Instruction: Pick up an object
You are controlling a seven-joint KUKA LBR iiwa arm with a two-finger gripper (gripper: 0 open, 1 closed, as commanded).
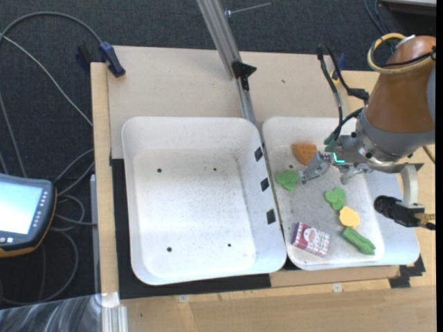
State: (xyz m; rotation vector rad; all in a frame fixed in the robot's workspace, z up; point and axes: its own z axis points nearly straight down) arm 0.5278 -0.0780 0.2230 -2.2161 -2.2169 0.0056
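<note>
Snack packet (pixel 311 238), pink-white, label print unreadable, perhaps cartoon; right bin (pixel 387 244).

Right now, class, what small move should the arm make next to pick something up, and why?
Probably a short drop toward the green piece at the right bin's left side. The gripper hangs just beside it, nothing shows between its fingers, and the orange piece lies close behind, so a slow descent seems wise.

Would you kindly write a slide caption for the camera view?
KUKA arm's gripper hovers low over the right bin, among small toys near a green piece.
</note>
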